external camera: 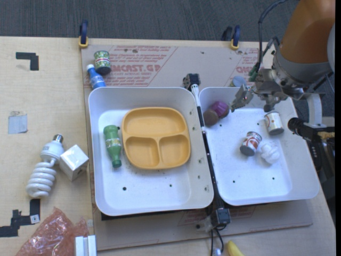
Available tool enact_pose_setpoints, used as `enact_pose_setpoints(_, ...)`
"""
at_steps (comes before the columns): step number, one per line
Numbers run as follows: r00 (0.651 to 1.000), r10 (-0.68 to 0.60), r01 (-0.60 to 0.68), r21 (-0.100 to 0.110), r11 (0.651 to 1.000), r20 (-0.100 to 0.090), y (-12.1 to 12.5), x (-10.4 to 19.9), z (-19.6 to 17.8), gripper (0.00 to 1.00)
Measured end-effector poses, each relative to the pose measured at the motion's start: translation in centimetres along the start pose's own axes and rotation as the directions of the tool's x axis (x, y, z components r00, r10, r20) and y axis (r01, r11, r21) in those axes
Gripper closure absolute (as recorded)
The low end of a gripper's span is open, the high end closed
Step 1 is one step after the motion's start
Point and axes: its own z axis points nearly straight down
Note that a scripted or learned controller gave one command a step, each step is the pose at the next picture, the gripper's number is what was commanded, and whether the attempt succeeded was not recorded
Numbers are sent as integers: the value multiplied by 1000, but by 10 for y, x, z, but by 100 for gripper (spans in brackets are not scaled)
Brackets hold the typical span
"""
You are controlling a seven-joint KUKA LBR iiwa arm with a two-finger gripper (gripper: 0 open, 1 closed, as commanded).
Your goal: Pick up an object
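My gripper hangs over the back of the right bin, its two fingers spread open with nothing between them. A white can lies just below and to the right of it. A purple and brown object sits in the bin's back left corner, left of the gripper. A red and white can and a white lumpy object lie side by side near the bin's middle.
The left bin holds a yellow divided plate and a green bottle. Outside on the left lie a spiral light bulb, a white cube, a blue bottle and red mesh.
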Motion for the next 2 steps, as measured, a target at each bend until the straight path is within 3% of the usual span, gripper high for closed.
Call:
enact_pose_setpoints(1,1000,3,-3,0,1000,0,-7,-39,131,0)
enact_pose_setpoints(2,1000,3,-3,0,1000,0,43,-100,192,0)
